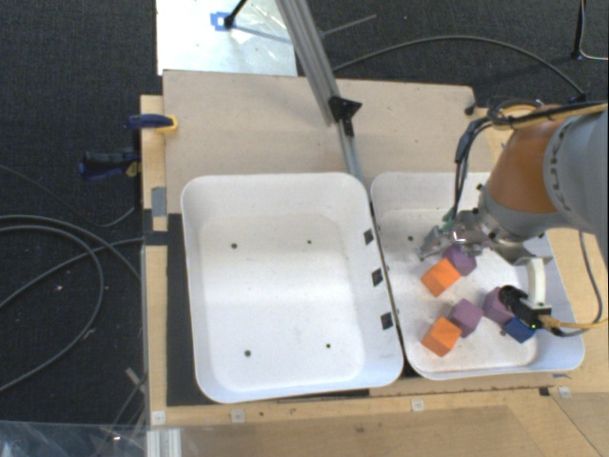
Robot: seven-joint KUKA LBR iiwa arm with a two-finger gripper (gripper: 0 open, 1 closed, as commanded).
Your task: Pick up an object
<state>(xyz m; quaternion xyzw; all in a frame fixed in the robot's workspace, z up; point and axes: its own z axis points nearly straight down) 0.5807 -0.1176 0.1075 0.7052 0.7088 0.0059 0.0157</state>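
The right bin [409,208] holds several small blocks. An orange block [441,277] lies near its middle with a purple block [462,259] touching its upper right. Lower down sit another orange block [442,335], a purple block [466,315], a rounded purple piece [497,304] and a blue block [520,329]. My gripper [449,240] hangs low in the right bin, right above the upper purple block and the upper orange block. The wrist hides how the fingers stand. I see nothing between them.
The left bin [276,284] stands beside the right one, sharing a middle rim. A slanted metal pole [314,55] crosses the back of the bench. A blue and yellow clamp [143,122] grips the board's left edge. Cables trail over the dark floor at left.
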